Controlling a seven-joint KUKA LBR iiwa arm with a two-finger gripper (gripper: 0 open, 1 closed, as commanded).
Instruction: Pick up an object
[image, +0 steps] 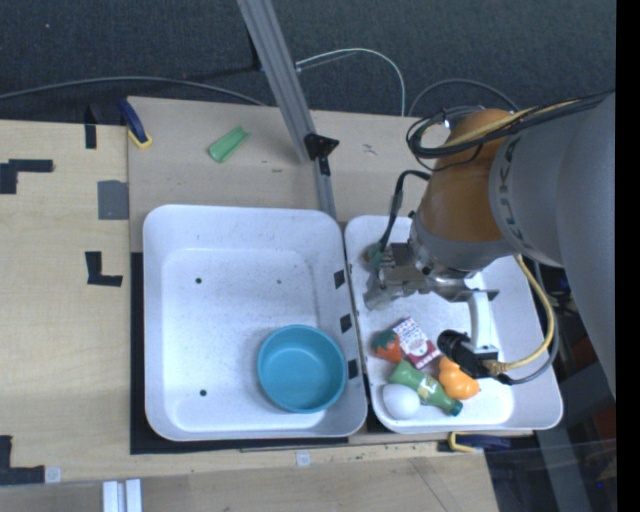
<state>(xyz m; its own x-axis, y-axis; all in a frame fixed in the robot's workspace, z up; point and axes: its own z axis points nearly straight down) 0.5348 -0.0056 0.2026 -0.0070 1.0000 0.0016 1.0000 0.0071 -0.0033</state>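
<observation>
Light wood tabletop (60, 330) with two white bins side by side. Left bin (170, 250) holds a blue bowl (300, 368) at its near right corner. Right bin (530, 400) has a near cluster: white egg (402, 402), green bottle (425, 388), orange piece (458, 382), small red-white box (413, 340), all touching or just beside each other. Hand (385, 290) sits low over the right bin's far left part, just beyond the cluster; finger state cannot tell. Green block (227, 145) lies far on the tabletop.

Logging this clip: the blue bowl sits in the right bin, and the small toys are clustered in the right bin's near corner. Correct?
Not quite. The camera view shows the blue bowl in the left bin. The small toys are clustered in the right bin, as you said.
</observation>
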